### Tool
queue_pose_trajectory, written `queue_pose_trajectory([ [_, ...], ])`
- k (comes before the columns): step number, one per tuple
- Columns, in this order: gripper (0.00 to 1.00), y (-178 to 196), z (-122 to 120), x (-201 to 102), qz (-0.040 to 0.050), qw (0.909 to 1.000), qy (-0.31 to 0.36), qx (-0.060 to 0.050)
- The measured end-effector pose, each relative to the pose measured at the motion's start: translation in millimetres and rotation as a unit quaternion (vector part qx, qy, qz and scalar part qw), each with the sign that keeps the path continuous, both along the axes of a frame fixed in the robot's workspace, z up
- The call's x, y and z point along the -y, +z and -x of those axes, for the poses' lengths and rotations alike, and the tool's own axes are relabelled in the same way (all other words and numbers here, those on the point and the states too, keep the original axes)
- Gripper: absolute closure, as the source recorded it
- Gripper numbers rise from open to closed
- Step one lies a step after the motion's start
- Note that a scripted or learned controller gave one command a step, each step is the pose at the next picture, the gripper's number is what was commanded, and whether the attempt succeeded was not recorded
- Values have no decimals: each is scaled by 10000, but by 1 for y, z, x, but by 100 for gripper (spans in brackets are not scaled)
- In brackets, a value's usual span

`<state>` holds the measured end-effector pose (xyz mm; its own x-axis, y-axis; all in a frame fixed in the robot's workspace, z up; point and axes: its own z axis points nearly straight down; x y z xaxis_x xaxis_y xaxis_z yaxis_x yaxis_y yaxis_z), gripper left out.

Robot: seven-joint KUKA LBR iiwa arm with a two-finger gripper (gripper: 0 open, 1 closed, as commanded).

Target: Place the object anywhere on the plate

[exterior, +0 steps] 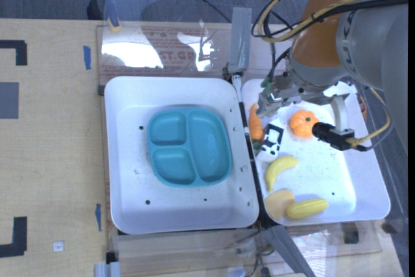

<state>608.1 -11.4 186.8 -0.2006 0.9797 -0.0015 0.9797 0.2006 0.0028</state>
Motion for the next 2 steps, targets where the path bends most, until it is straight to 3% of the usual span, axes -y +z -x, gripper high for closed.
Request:
queue_pose_trajectory([
  [1, 100, -4, 3, -93, -13, 10000, 8, -5],
  [2, 0, -3, 2, -89, -1, 10000, -23, -2],
])
